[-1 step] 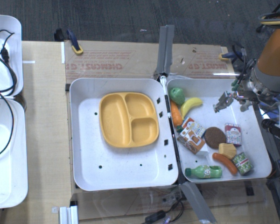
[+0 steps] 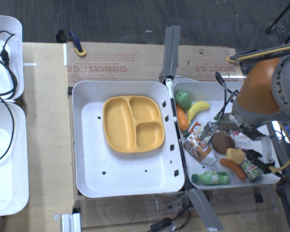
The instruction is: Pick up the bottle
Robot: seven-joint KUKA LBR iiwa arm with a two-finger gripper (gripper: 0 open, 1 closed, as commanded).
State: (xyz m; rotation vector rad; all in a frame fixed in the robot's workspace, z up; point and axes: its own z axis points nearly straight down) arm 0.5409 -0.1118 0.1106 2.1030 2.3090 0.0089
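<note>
Bottle point(image 2: 211, 178), green with a white label, lies on its side along the 6 o'clock wall of the right bin point(image 2: 268, 180), well apart from the end effector. Going from big to small: the counter point(image 2: 43, 129) carries two white bins side by side. The left bin point(image 2: 87, 173) holds a yellow divided plate point(image 2: 134, 123) near its centre. The grey arm point(image 2: 261, 93) with its orange band reaches in from 3 o'clock, and its end effector point(image 2: 213, 128) hangs over the middle of the right bin; whether it is clenched or released I cannot tell. Around it sit a snack packet point(image 2: 198, 144) at 7 o'clock, a brown round thing point(image 2: 223, 142) at 5 o'clock, a banana point(image 2: 198, 109) at 11 o'clock, a carrot point(image 2: 182, 118), a green apple point(image 2: 183, 99) and a sausage point(image 2: 232, 168) just beside the bottle.
</note>
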